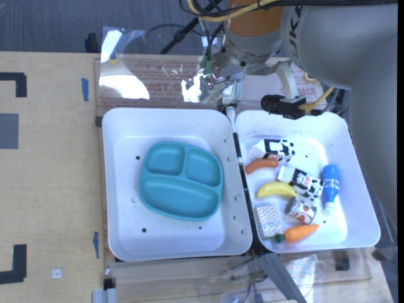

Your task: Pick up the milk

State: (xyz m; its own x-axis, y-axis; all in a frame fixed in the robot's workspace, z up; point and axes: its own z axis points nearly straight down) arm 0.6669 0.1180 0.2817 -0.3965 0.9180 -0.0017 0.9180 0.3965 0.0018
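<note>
milk [278, 148]: cow-patterned carton, far end of right bin [360, 188]
end effector [218, 87]: beyond bins' far edge; grip state can't tell

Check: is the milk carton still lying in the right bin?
Yes. The milk carton lies flat in the right bin, with the gripper above the bins' far edge.

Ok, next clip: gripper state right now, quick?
Gripper: cannot be told from this view. It sits above the far edge where the two bins meet, away from the milk carton, with nothing seen in it.
</note>
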